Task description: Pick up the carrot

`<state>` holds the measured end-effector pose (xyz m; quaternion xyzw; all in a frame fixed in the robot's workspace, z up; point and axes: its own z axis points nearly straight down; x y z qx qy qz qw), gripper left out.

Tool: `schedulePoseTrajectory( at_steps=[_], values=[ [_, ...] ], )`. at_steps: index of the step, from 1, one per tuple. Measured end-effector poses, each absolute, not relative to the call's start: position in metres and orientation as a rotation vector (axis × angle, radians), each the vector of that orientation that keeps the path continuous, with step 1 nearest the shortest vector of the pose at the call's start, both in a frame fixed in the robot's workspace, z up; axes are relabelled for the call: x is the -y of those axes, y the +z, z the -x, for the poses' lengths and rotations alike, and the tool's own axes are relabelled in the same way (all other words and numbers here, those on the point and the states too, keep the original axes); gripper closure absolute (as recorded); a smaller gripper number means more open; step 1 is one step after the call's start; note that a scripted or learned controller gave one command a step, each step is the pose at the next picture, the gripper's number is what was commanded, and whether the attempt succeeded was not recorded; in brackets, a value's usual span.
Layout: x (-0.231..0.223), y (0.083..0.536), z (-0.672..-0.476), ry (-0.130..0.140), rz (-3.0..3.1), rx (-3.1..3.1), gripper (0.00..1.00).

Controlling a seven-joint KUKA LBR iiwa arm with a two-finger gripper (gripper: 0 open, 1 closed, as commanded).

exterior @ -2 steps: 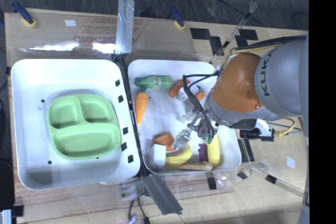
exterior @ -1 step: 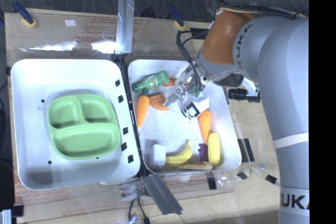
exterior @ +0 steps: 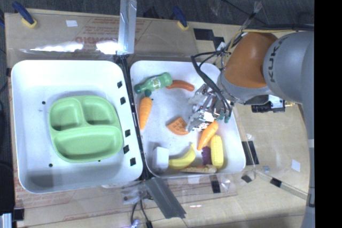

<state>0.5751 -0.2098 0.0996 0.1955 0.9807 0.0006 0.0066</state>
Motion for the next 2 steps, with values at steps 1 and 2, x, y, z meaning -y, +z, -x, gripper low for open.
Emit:
schedulePoseTrajectory(
  at_steps=[1, 2],
  values=[
    [0.184, 0.1, -0.525, -0.005, -0.27, -3.113, 0.0],
    [0.208, 0.101, -0.496, -0.001, -0.277, -3.106, 0.0]
  ],
)
